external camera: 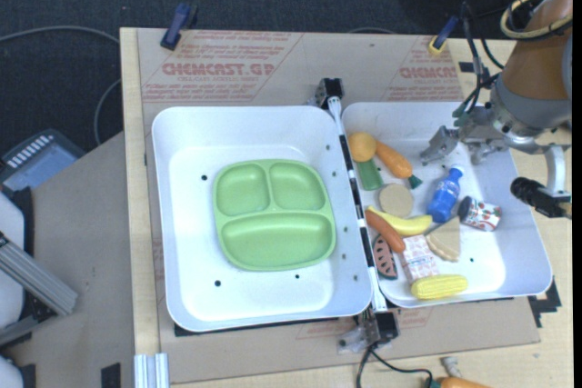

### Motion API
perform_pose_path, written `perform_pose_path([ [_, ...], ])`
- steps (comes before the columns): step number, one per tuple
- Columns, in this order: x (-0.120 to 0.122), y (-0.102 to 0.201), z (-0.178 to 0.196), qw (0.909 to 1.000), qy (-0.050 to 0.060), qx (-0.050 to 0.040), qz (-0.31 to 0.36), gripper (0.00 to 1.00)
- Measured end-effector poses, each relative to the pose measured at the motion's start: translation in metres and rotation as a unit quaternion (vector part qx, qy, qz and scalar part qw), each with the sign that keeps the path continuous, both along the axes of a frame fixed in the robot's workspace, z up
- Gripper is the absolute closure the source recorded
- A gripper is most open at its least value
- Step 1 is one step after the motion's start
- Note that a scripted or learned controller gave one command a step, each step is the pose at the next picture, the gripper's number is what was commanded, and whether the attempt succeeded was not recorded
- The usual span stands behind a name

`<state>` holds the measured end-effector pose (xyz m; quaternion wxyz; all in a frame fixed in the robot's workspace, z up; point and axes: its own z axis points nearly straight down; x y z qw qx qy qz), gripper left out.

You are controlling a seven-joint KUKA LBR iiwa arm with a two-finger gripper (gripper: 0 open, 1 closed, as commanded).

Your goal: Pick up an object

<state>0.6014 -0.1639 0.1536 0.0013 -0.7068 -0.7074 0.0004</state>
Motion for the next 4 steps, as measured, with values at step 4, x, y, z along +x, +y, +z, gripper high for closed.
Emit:
perform_pose_path([
  [4,0.065,-0.034,-0.069,1.0000,-0.002,-0.0016,0.000,0.00],
])
